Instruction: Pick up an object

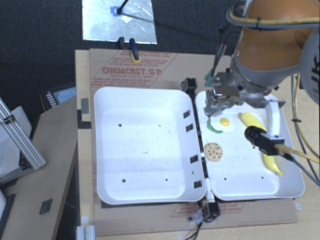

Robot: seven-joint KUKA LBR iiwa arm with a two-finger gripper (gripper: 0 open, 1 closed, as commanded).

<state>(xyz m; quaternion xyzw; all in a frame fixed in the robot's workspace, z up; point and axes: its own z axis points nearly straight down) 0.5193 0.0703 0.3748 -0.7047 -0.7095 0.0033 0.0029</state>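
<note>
My gripper (pixel 214 110) hangs low over the back left part of the right bin (pixel 250 186), just above a fried egg toy (pixel 224 122) with a yellow yolk and a green piece (pixel 215 127) beside it. A round cookie (pixel 213 151) lies in front of them near the bin's left wall. A yellow banana (pixel 261 140) stretches along the right side of the same bin, partly covered by the robot's own parts. Nothing is seen between the fingers.
The left bin (pixel 145 144) stands beside the right one, joined by black clips (pixel 192 129) along the shared wall. A cardboard sheet (pixel 132 69) lies under both bins. A shiny foil sheet (pixel 119 13) lies at the back.
</note>
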